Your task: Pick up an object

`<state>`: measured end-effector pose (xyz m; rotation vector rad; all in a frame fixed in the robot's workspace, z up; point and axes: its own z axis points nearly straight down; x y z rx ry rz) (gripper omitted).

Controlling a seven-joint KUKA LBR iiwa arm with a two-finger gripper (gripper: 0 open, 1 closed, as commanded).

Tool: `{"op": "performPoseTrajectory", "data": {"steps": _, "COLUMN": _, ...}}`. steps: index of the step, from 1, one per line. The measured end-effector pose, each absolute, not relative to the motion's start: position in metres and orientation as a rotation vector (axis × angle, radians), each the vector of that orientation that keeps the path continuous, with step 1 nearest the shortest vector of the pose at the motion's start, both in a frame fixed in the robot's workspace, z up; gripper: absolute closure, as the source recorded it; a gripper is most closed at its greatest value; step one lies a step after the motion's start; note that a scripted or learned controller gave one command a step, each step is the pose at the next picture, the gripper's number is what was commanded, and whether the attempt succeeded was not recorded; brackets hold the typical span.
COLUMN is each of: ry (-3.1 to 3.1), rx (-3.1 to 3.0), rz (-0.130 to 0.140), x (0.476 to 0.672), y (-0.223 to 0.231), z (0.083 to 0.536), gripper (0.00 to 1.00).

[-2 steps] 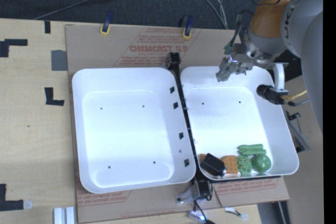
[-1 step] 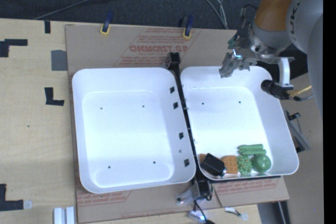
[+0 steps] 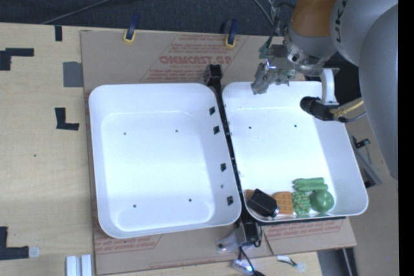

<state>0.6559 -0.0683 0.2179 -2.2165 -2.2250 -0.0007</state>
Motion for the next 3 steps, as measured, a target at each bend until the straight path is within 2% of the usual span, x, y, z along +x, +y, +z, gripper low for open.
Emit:
{"op": "performPoseTrajectory", "data": {"steps": 1, "ry": -2.226, "rx": -2.216, "rz": -0.002, "x": 0.653, "y": -0.014, "z": 0.23, "gripper": 1.0}}
{"op": "performPoseTrajectory", "data": {"steps": 2, "ry": -2.225, "rx": -2.217, "rz": 0.0, "x": 0.658, "y": 0.03, "z": 0.226, "gripper": 1.0}}
{"op": "performPoseTrajectory", "data": {"steps": 3, "ry": -2.225, "rx": -2.216, "rz": 0.0, "x": 0.652, "y": 0.076, "z": 0.222, "gripper": 1.0}}
